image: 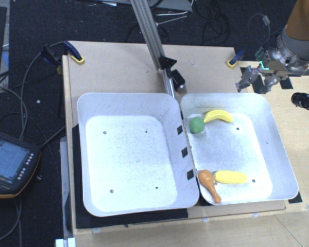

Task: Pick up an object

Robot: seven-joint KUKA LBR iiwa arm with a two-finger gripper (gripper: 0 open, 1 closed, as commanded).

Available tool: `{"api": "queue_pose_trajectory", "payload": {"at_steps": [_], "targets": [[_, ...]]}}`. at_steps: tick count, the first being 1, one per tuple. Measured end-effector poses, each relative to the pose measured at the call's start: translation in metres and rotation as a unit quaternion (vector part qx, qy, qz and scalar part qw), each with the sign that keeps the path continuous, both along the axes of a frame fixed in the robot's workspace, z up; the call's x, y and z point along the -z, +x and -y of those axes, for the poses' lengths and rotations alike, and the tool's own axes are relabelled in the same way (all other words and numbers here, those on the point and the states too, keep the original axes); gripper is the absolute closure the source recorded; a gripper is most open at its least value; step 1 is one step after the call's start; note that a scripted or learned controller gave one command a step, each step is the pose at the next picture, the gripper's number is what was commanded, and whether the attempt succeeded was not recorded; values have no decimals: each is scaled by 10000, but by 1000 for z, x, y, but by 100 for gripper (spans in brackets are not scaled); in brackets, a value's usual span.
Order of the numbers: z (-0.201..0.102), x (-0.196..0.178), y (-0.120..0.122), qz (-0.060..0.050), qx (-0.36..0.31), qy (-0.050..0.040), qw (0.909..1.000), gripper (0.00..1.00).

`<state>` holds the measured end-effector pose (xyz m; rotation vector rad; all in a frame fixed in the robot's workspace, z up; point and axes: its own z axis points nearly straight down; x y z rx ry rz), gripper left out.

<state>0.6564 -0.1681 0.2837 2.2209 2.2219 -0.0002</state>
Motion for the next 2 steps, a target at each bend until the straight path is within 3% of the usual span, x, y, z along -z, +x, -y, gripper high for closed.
{"api": "queue_pose_trajectory", "payload": {"at_steps": [1, 2], "targets": [[0, 0, 0, 0, 0, 0, 10000, 0], [0, 63, -5, -26, 0, 5, 10000, 0]]}}
